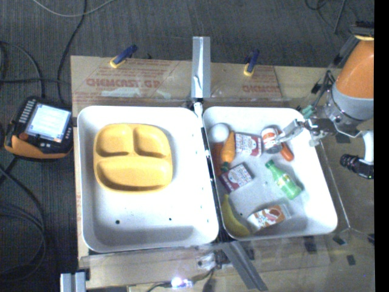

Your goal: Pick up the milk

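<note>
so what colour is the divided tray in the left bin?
Yellow-orange, plain; the tray shows clearly in the camera view.

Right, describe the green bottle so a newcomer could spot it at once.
Start at the right-hand white bin, the one crowded with groceries. The green bottle lies on its side right of the bin's middle, below the gripper and above a carton near the front wall. It is the only clear green thing there; its neighbours are red, orange, white or yellow.

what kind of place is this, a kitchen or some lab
Most likely a robotics lab: two white bins clamped on a bench, a teach pendant on the carpet beside loose cables, and toy groceries like a green bottle.
</note>
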You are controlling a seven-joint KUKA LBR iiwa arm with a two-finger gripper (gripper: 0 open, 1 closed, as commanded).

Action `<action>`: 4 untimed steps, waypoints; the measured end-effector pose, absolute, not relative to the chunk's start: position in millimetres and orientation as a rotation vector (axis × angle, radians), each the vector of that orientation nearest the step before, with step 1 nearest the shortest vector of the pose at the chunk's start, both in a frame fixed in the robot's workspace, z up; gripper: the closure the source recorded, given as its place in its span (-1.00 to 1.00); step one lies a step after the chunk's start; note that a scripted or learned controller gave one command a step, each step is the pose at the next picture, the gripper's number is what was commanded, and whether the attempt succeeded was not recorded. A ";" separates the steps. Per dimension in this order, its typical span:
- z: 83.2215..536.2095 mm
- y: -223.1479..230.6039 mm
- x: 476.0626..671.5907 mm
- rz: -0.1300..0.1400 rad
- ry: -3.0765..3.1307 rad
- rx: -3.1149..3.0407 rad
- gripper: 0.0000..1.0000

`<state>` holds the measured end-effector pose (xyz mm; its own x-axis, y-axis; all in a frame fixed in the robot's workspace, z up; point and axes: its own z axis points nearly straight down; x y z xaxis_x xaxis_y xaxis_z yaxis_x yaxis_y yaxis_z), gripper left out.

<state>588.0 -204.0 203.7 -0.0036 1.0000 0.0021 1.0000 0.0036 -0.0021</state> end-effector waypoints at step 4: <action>90.8 -114.6 500.2 -0.005 -2.482 -1.961 -1.00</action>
